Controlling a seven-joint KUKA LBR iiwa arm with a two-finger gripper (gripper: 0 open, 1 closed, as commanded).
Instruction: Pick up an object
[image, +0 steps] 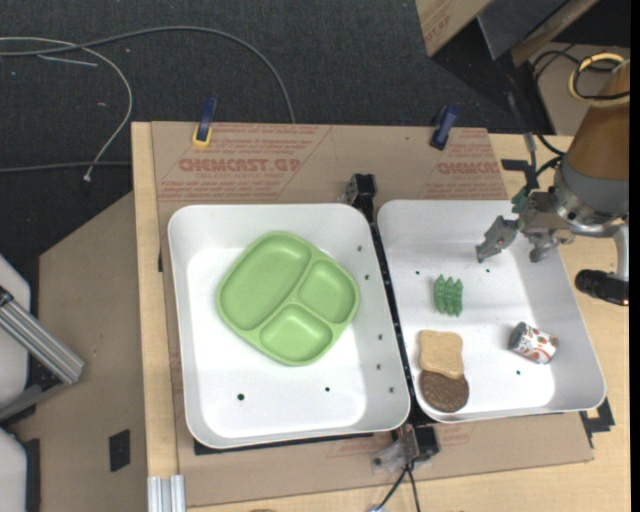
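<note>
Green divided plate (288, 297), one, green toy (448, 295), one, can (533, 342), one

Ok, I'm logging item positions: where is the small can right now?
The can lies on its side in the right bin, near that bin's right wall, right of the toast and below the gripper.

Dark grey carpet (120, 110) covers the floor, with thin light cables (100, 60) trailing across it. The desk (155, 330) is topped with brown cardboard held by blue clamps (206, 120). A cardboard box (450, 22) sits at the top right.
</note>
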